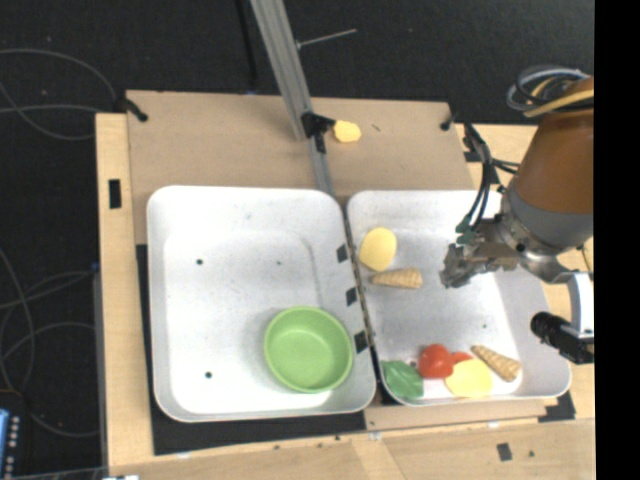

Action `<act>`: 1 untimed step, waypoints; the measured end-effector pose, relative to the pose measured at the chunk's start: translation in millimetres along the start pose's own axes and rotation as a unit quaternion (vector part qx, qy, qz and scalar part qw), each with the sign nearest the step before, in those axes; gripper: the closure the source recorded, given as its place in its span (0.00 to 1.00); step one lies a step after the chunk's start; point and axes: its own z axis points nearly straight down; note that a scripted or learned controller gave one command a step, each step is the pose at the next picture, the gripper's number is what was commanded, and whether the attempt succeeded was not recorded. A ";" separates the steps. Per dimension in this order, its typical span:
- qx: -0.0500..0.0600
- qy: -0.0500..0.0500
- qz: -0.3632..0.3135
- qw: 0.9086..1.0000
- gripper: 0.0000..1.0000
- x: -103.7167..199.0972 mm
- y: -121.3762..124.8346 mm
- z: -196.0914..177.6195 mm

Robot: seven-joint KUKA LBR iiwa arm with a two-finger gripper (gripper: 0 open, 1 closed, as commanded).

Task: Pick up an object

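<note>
From the fixed camera above the bench (220, 148), two shallow white bins sit side by side. The left bin (200, 238) carries a green bowl (307, 348) near its front right corner, standing upright and apart from the walls. The right bin (440, 218) holds a yellow lemon-like piece (378, 248) close to its left wall, with a tan cone (398, 279) lying on its side just in front of it. Along the front edge of that bin lie a green piece (402, 379) in the front left corner, a red piece (436, 361), a yellow piece (469, 378) and a second tan cone (497, 362), bunched closely together. The gripper (458, 268) hangs over the middle of the right bin, right of the first cone and apart from it, with nothing seen in its grasp; whether it is parted or closed cannot be told. A small yellow object (347, 131) rests on the bench behind the bins, beside a slanted metal rail (285, 53).
</note>
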 end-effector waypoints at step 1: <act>0.001 0.001 0.000 1.000 1.00 52.8 11.4 15.7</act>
